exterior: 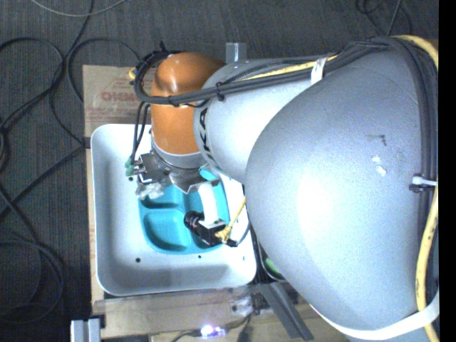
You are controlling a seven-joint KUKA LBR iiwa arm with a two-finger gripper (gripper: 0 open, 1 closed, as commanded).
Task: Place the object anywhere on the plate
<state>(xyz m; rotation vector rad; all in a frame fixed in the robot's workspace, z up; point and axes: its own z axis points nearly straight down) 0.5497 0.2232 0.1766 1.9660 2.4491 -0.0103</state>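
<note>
plate [162, 235] in bin [114, 262], arm [313, 162] above it.

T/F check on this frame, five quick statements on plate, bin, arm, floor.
1. The plate is blue and has compartments. True.
2. The plate lies on the dark floor outside the bin. False: it lies inside the white bin.
3. The arm's orange band sits above the plate in the camera view. True.
4. The bin is red. False: it is white.
5. Cables run across the dark floor on the view's left. True.

The gripper is over the plate; the arm's wrist covers it, so no statement on what it holds.
</note>
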